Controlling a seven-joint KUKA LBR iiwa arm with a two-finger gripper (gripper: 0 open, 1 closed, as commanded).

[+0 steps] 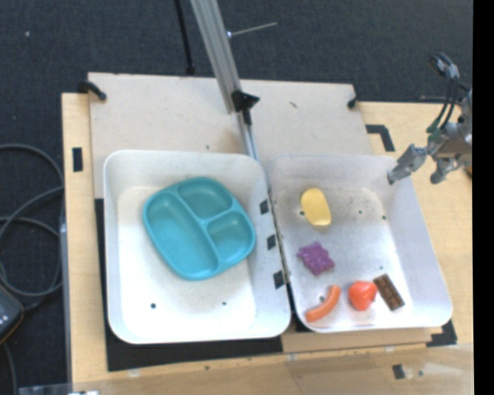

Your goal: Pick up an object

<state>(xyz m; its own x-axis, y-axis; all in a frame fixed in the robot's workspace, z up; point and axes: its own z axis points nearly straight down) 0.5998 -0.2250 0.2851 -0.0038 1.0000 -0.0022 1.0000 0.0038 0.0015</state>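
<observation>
The right bin [412, 229] holds several small items: a yellow lump [315, 206], a purple cluster [315, 258], an orange sausage-shaped piece [323, 303], a red-orange ball [361, 295] and a brown bar [389, 292]. My gripper [420, 169] hangs at the view's right side, above the right bin's far right corner. Its two fingers [401, 166] are spread apart and open, with nothing between them. It is well away from all the items, up and to the right of the yellow lump.
A teal divided plate [199, 226] lies in the left bin [123, 303]. A metal pole [218, 44] slants up from the gap between the bins at the back. Cables lie on the dark floor at the left.
</observation>
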